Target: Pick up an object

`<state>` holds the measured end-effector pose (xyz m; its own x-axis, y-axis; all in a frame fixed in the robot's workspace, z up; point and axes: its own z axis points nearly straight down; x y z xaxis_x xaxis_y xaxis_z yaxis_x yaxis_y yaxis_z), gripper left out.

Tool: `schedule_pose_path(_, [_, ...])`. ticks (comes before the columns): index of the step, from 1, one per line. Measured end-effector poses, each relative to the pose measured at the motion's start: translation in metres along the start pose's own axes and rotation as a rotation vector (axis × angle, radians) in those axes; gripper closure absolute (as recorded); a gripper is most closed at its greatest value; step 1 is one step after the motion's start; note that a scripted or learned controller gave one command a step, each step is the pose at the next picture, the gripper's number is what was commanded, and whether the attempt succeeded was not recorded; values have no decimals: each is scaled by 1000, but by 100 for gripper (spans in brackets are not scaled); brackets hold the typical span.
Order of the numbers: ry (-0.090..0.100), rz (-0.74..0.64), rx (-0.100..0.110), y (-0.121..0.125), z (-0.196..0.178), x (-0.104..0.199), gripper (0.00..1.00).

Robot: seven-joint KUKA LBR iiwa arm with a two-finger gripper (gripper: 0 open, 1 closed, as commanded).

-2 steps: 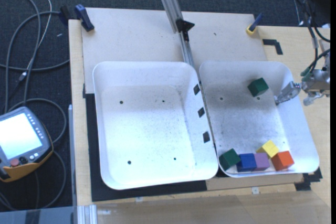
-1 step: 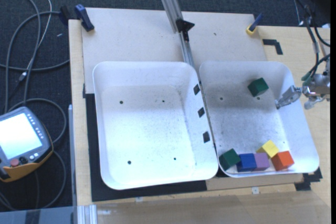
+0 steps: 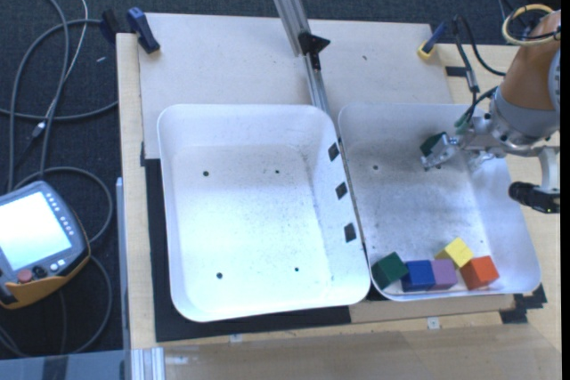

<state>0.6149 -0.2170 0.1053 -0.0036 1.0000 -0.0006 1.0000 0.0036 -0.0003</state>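
- End effector [image 3: 434, 153]: over upper part of right bin [image 3: 392, 191], approx. mid-width; arm enters from right. Small dark green item sits at the tip. Can't tell whether it's a held block or part of the tool. Finger state: can't tell.
- Candidate objs: five blocks clustered at right bin's near edge: green block [image 3: 388, 268], blue block [image 3: 417, 274], purple block [image 3: 443, 272], yellow block [image 3: 459, 251], orange block [image 3: 480, 271].
- Row is packed: green, blue, purple touching side to side; yellow just behind purple/orange; orange at right end.
- Handling, judged: look rigid, light, flat-faced; not fragile. Smooth faces may slip if pinched off-centre.
- Grip rec.: take opposite flat faces, centred. Orange or green (row ends) offer one free side; the blocks between have poor finger clearance.
- Risk: bin wall close to the row; fingers could foul wall or nudge neighbours.
- Left bin [image 3: 249, 209]: no blocks seen.
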Motion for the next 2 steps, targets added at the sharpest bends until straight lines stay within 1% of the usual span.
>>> schedule_pose_path(1, [1, 1, -1, 61, 5, 0, 0])
schedule_pose_path(2, [2, 2, 3, 30, 5, 29, 0])
